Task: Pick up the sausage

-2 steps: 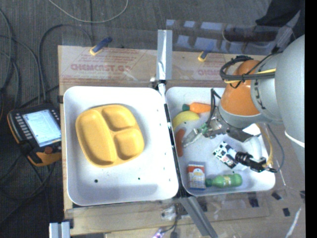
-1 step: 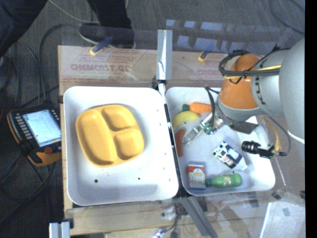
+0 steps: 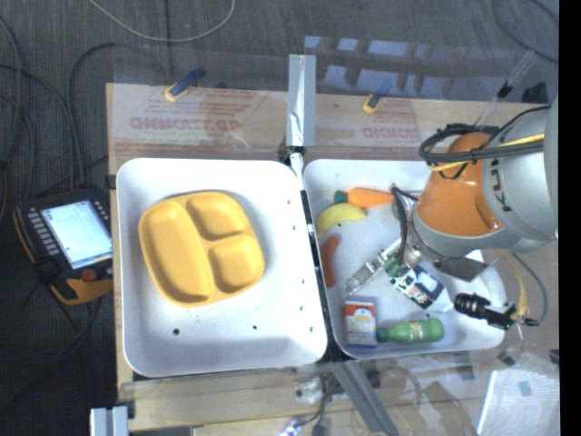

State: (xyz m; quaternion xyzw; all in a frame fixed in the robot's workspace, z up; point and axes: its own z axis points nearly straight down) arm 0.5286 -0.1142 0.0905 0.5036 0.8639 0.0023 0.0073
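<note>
The small reddish-brown sausage [image 3: 328,258] lies ungrasped by the left wall of the right shallow white bin [image 3: 472,334], below a yellow banana [image 3: 338,215]. The tool [image 3: 363,282] hovers just beside it, fingers spread, holding nothing; grasp and lift remain.

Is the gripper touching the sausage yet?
Apart. The camera view shows bare white bin floor between the gripper and the sausage, which lies flat by the right bin's left wall.
</note>
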